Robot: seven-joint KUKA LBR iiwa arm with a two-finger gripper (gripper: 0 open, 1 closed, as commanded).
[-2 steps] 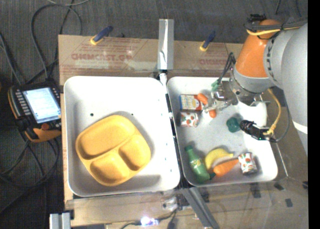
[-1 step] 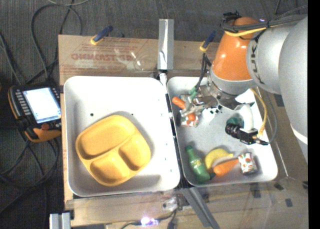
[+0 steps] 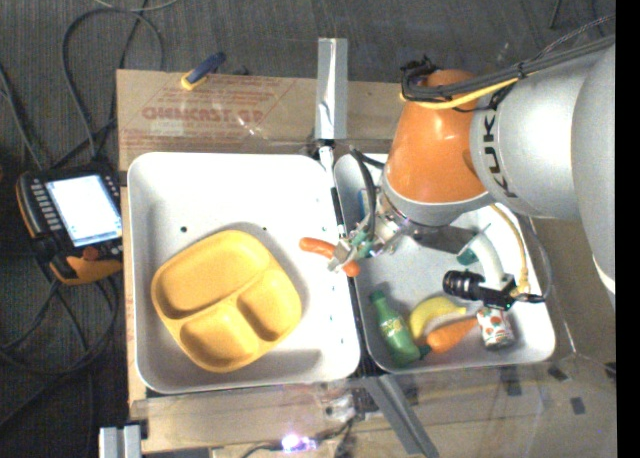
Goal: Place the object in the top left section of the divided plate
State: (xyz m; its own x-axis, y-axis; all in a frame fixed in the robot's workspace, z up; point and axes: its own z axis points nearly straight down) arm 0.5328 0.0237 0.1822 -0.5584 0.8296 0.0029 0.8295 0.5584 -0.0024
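Jaws [image 3: 352, 249] are seen at the divider between the two bins, just over the right wall of the left bin [image 3: 140, 246]; whether they are spread or pressed together cannot be told, since the tips are small and cluttered. A small orange carrot-like object [image 3: 318, 245] is noted touching or just beside the tips, at about 9 o'clock from them, its long axis running roughly 9-to-3; a second orange bit shows just below the tips. A true pinch cannot be confirmed.

Yellow divided plate [image 3: 228, 298] lies in the left bin at about 8 o'clock from the jaws, tilted. Its top left section [image 3: 205, 268] is judged to be the large compartment toward 10 o'clock of the plate centre. The coming move is judged to be a carry toward 8–9 o'clock.

Right bin [image 3: 540, 346] is recorded with a green bottle [image 3: 393, 324], a banana [image 3: 433, 313] and a small can [image 3: 492, 326].
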